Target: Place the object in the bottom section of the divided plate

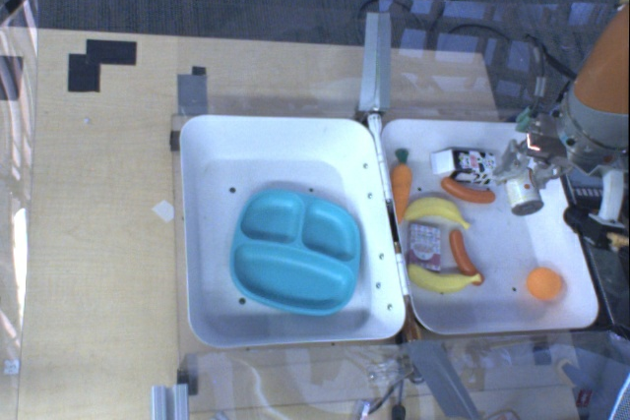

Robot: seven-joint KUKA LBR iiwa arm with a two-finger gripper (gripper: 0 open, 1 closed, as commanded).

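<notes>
A blue divided plate (295, 256) lies in the left bin (212, 211), with two small sections at the far side and one wide section at the near side. My gripper (520, 180) hangs over the right bin (576, 310) near its right side, just right of a red sausage (468, 192) and a small black-and-white carton (463, 161). I see nothing held in it. Well left of the gripper, across the divider, sits the plate.
The right bin also holds a carrot (400, 187) by its left wall, two bananas (438, 209) (445, 281), a second sausage (461, 253), a small packet (425, 244) and an orange (544, 283). A metal rail (374, 64) stands behind the bins.
</notes>
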